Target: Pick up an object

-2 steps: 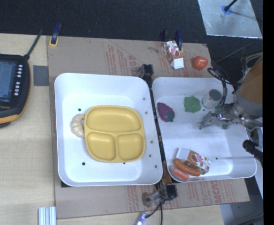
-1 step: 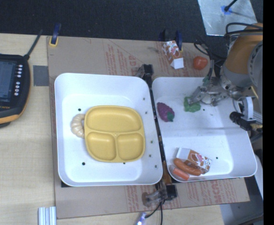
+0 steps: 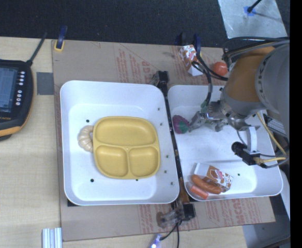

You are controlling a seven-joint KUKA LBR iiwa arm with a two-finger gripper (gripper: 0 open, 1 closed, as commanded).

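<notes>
My gripper (image 3: 188, 126) reaches into the right bin (image 3: 218, 161) from the right, its fingers low beside a small purple and green object (image 3: 180, 122) at the bin's left wall. The fingertips sit right against that object, and I cannot make out whether it lies between them. A packet of toy hot dogs (image 3: 209, 182) lies near the bin's front edge. In the left bin (image 3: 76, 138) a yellow divided plate (image 3: 126, 146) takes the middle, with a beige bun-like piece (image 3: 85, 137) touching its left side.
The grey arm with its orange band (image 3: 249, 81) overhangs the right bin's far right part, with cables trailing. A teach pendant (image 3: 6, 97) lies on the bench at the left. An orange ball (image 3: 220, 67) and a small packet (image 3: 188, 55) lie beyond the right bin.
</notes>
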